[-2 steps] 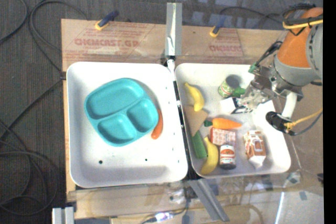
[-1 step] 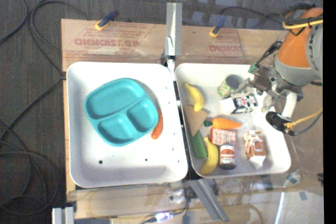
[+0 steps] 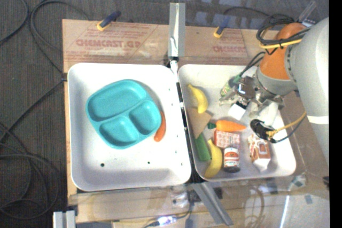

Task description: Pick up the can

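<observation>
The can (image 3: pixel 231 159) is small, with a red-and-white label and dark ends. It lies near the front edge of the right bin (image 3: pixel 286 165), between a yellow banana (image 3: pixel 215 160) and a brown-and-white packet (image 3: pixel 259 150). My gripper (image 3: pixel 233 92) hangs over the back half of that bin, well behind the can and not touching it. It is above a white object (image 3: pixel 238 111), with an orange carrot (image 3: pixel 231 126) just in front. The grey arm with its orange band (image 3: pixel 275 64) comes in from the right.
The right bin also holds a second banana (image 3: pixel 199 99), a green vegetable (image 3: pixel 202 148) and a red-and-white box (image 3: pixel 226 139) directly behind the can. In the left bin (image 3: pixel 80 168) are a teal divided plate (image 3: pixel 123 113) and an orange carrot (image 3: pixel 160 128). A yellow-and-black cable (image 3: pixel 278 133) loops beside the wrist.
</observation>
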`<state>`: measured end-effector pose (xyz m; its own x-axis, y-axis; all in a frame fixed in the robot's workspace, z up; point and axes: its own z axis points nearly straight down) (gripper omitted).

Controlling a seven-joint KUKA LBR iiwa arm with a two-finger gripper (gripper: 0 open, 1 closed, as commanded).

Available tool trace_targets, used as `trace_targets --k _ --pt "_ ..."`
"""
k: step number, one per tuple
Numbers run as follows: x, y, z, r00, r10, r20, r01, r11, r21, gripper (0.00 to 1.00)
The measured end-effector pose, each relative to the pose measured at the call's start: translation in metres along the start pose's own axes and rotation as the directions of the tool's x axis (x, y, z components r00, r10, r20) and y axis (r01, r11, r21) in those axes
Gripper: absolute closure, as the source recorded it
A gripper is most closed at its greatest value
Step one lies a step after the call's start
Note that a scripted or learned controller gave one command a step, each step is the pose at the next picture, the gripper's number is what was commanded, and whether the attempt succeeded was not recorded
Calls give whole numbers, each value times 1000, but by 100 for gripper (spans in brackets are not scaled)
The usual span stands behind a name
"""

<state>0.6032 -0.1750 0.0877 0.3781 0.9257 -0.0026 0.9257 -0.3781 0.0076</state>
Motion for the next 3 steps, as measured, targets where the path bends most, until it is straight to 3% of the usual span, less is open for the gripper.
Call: trace_targets --k 1,2,3 --pt "7 -2 -65 1000 -2 0 2 1000 11 0" --pt "26 3 -8 995 101 4 -101 995 11 0" --pt "27 54 -4 929 371 16 -371 926 73 0"
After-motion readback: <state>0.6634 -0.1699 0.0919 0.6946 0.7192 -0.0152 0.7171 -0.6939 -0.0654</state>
